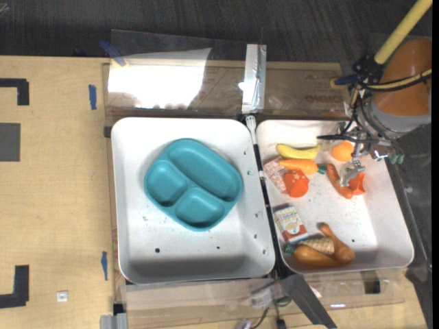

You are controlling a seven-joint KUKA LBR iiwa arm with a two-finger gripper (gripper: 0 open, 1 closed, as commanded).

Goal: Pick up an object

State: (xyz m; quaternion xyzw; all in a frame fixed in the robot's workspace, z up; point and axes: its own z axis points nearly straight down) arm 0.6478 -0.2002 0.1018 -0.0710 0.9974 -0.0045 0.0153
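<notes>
No writing can be read. The small carton (289, 223) in the right bin (394, 214) bears a printed label, too blurred to make out.

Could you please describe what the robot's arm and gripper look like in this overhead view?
The arm enters from the right as a rounded grey body with a broad orange band above the wrist. A pale yellow tube and thin dark and yellow cables run along it. The gripper below is a small dark and metallic assembly with slim parts, its details too small to make out.
</notes>
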